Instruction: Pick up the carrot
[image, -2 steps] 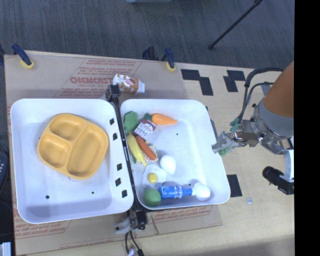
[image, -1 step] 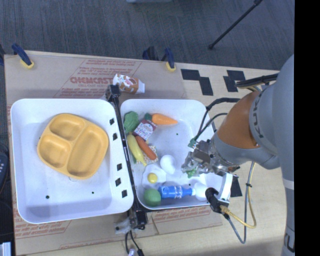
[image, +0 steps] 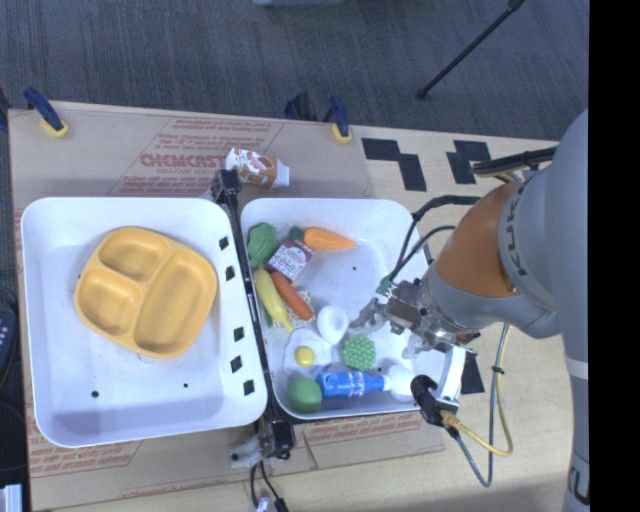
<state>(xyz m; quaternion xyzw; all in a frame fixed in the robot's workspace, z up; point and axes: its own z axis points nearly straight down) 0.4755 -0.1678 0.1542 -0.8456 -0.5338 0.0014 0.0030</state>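
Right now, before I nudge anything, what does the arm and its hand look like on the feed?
The arm is bulky and rounded, grey, with a broad orange band above the wrist. The hand is a cluster of dark and silvery metal parts. Black cables loop beside the orange band, and a thin yellow cable trails from a black plug below a white bracket.

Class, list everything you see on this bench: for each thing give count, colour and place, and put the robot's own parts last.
carrot: 1, orange, right bin, far end
divided plate: 1, yellow, left bin
banana: 1, yellow, right bin, left side
green vegetable: 1, green, right bin, far left corner
bottle: 1, blue, right bin, near edge
spiky ball: 1, green, right bin
bins: 2, white, side by side
clamps: 3, blue, bench's far edge
arm: 1, grey and orange, from right
gripper: 1, over right bin
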